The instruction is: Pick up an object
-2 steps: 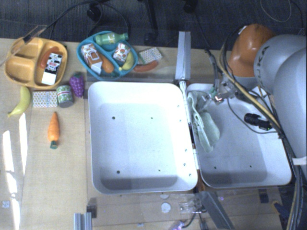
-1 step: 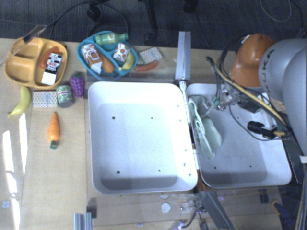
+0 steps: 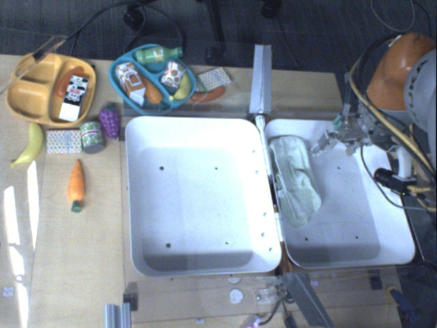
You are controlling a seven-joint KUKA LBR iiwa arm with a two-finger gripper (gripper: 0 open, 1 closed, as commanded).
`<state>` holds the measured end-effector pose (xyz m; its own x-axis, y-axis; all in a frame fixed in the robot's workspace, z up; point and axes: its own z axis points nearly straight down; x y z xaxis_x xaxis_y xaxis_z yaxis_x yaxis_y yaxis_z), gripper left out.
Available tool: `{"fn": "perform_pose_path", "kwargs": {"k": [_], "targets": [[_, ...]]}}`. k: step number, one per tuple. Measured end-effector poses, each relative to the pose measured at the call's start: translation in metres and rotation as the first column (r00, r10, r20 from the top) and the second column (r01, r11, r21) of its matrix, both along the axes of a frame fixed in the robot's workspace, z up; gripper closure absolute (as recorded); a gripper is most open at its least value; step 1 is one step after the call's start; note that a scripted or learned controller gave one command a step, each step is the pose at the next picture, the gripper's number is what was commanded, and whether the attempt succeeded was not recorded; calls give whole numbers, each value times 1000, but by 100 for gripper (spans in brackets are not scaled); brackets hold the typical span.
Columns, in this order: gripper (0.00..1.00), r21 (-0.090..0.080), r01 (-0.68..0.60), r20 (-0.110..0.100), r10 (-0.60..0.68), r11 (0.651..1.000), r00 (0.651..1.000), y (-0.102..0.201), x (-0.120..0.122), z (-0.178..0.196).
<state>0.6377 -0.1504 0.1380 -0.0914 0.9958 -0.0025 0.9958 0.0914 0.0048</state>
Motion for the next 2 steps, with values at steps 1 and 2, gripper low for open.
{"fn": "perform_pose_path", "kwargs": {"k": [1,2], "targets": [[0,0,-127,1,127,992,992,42,-66,-41],[0,-1,-150,0,150,989,989,-29,-21,-10]]}}
